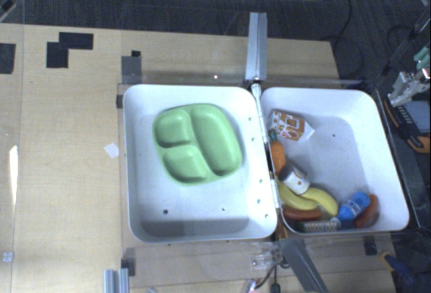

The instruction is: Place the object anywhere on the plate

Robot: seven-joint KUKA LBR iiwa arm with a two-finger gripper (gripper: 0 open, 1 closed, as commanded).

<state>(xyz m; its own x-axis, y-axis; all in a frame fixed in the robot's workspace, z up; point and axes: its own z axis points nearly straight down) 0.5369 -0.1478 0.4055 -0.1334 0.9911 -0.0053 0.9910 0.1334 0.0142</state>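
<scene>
A light green plate (198, 143) with three compartments lies in the left white bin (145, 211), a little towards its back; nothing rests on the plate. The right bin (367, 123) holds the loose objects. A white and orange carton (290, 126) lies near its back left. An orange carrot (277, 155) rests against the divider wall. Along the front left edge are a small white bottle (295, 181), a yellow banana (311, 200), a red sausage-like piece (304, 214) and a blue bottle (353, 207).
A metal post (256, 49) rises behind the seam between the two bins. Cables and grey equipment (409, 86) sit at the far right beyond the right bin. The wooden bench (60, 150) stretches left of the bins.
</scene>
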